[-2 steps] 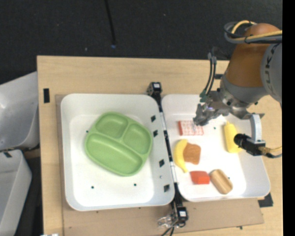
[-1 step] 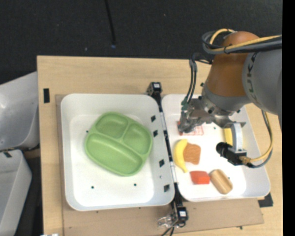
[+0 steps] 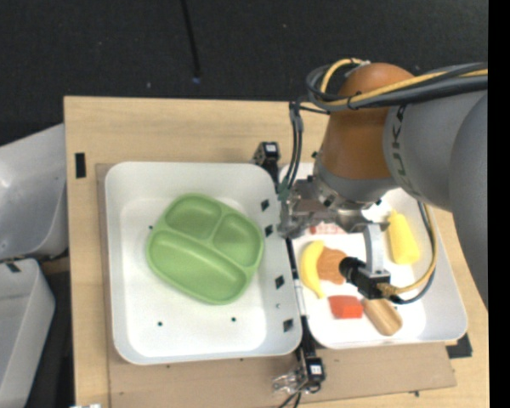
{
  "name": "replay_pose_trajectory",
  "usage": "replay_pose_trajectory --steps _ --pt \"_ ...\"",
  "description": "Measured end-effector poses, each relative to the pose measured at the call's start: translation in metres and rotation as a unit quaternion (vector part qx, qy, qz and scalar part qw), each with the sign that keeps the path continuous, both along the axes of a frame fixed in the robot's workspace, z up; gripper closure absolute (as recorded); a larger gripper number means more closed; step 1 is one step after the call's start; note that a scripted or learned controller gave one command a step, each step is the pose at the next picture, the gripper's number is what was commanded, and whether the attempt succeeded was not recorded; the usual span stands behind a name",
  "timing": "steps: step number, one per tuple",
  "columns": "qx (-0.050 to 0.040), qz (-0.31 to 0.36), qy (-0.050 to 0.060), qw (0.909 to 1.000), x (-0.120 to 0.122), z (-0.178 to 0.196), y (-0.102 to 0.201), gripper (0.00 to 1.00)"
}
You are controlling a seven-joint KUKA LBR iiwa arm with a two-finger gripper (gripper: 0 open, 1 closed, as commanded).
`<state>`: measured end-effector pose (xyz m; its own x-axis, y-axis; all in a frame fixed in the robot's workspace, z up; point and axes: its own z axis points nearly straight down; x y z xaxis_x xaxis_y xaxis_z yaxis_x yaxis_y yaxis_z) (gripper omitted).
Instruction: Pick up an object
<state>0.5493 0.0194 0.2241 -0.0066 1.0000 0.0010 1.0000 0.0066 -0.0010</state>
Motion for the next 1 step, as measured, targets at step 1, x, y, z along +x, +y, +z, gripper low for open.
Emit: replay_pose_trajectory --steps 1 --pt "0.0008 0.001 -0.002 1.0000 -0.0171 0.0166 0.0494 1.00"
